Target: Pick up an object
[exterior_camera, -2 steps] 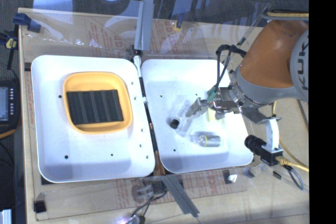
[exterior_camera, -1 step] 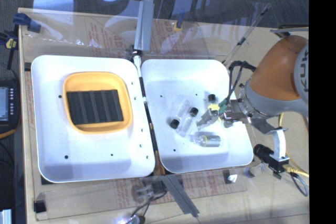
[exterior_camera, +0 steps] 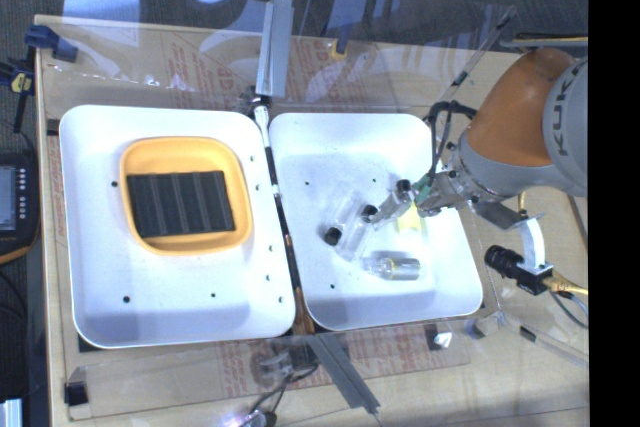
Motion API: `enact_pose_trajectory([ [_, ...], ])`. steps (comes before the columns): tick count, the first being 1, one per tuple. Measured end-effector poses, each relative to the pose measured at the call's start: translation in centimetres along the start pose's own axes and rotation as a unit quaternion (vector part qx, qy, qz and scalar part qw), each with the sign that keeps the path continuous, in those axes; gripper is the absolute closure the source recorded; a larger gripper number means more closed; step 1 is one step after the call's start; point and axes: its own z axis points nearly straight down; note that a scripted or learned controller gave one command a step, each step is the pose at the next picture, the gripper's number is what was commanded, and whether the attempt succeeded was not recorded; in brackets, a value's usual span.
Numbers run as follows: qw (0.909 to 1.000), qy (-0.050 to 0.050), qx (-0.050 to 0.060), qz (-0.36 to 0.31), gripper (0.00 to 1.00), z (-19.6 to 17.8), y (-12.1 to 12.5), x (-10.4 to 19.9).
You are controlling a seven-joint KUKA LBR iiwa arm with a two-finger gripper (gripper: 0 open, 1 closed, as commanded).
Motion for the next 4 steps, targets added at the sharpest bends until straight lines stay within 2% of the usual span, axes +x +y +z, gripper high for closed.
enact_pose_trajectory([
  [1, 1.0000, 0.001, 0.002, -0.005, 0.00, 9.9, 1.5, -0.2],
  [2, 0.9997, 0.000, 0.000, -0.023, 0.00, 9.7, 9.0, -1.6],
  [3, 0.9975, 0.000, -0.001, -0.071, 0.00, 9.5, 13.5, -2.5],
  [4, 0.9957, 0.001, 0.000, -0.093, 0.00, 9.7, 5.8, -1.1],
])
